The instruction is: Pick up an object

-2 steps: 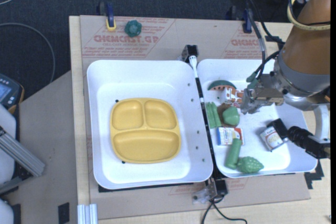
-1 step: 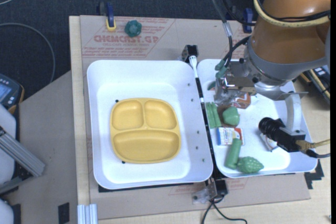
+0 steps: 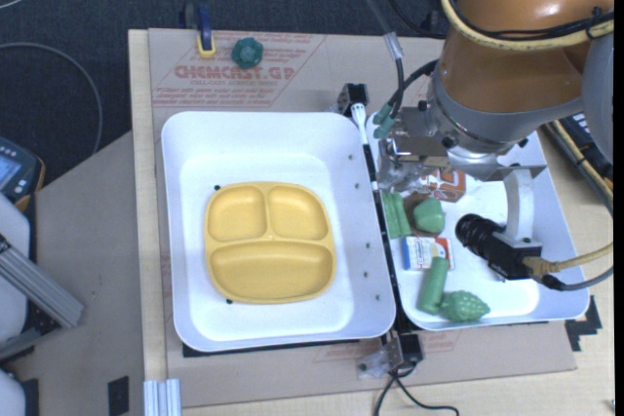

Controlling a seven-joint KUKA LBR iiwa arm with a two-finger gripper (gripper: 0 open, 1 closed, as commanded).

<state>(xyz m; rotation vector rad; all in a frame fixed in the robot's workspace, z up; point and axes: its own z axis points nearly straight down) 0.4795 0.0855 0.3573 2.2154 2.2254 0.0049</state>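
Nearest the camera, a knobbly green plastic item shaped like a small artichoke (image 3: 464, 307) was seen lying close to the front rim of the right-hand shallow white bin (image 3: 517, 299). It was touching the lower end of a smooth green cylinder (image 3: 432, 287), which was tilted up and to the left. Just behind these, a small white carton with red and blue print (image 3: 416, 253) was laid flat beside a short orange piece (image 3: 441, 254). Further back, a flat green rectangular strip (image 3: 395, 214) was set along the bin's left wall, with a rounded green lump (image 3: 427, 213) just beside it. A crinkled brown and white packet (image 3: 450, 184) was partly covered by the gripper (image 3: 409, 161), which was positioned over the rear left of this cluster; whether it was open or closed could not be told. The objects were crowded into the bin's left half, with little room left between them and the wall. In the left-hand white bin (image 3: 185, 209), a glossy yellow three-compartment plastic plate (image 3: 270, 242) was centred, with bare floor left all round it. Beyond the bins, a small dark green ball (image 3: 248, 51) and a blue and yellow clamp (image 3: 204, 32) were found on a brown cardboard sheet with red lettering (image 3: 292, 78). The far right corner was overhung by the arm's smooth orange housing (image 3: 526, 5).
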